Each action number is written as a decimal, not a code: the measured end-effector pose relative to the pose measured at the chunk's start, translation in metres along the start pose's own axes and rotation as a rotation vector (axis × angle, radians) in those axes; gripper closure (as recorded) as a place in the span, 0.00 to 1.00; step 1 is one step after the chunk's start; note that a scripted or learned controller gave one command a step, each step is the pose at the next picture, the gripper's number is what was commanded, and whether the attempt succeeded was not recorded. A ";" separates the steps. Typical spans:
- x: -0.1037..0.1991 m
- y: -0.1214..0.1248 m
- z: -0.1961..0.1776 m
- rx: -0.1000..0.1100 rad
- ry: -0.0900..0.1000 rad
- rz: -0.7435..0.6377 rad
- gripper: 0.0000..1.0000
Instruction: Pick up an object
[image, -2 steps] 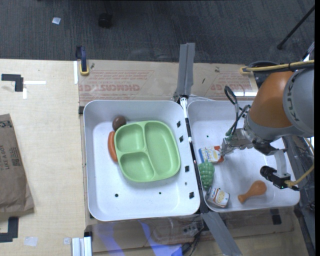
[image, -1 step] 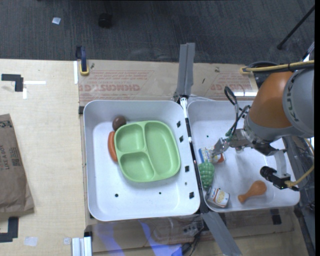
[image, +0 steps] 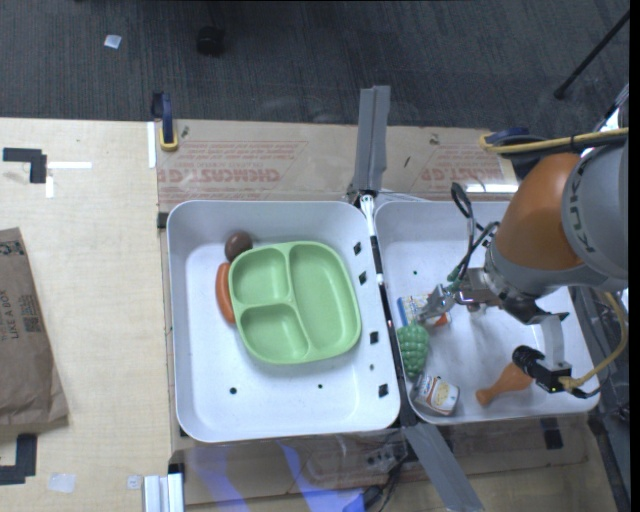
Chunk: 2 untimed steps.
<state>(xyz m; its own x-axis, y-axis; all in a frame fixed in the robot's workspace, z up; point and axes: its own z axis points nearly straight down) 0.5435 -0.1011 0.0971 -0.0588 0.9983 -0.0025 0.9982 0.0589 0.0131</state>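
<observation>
here, jaws (image: 437, 308): we see them low in the right bin (image: 455, 225), reaching toward its left side; whether they are open or closed, and whether they grip anything, we cannot tell.
arm (image: 560, 225): grey with an orange band, it stands to the right of the jaws and above the right bin.
blue and white packet (image: 410, 306): just left of the jaws, near the wall between the bins; we cannot tell if the jaws touch it.
green bumpy object (image: 413, 343): just below and left of the jaws, on the bin floor.
small can (image: 437, 395): well below the jaws, lying tilted near the front rim.
orange-brown wooden piece (image: 503, 384): below and right of the jaws, near the front right corner.
left bin (image: 200, 380): left of the jaws, beyond the dividing wall.
green divided plate (image: 295, 300): well left of the jaws, tilted in the left bin.
brown round object (image: 238, 245): far left, touching the plate's upper left edge.
orange object (image: 224, 293): far left, tucked beside the plate's left edge.
worktop (image: 90, 250): pale wood, carrying both bins.
</observation>
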 end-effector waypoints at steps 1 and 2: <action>0.030 -0.044 -0.095 0.013 0.003 -0.145 0.00; -0.005 -0.034 0.005 0.014 0.004 -0.219 0.00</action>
<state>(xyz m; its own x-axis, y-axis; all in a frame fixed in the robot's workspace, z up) 0.5098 -0.1081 0.0914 -0.2745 0.9616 0.0004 0.9616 0.2745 -0.0012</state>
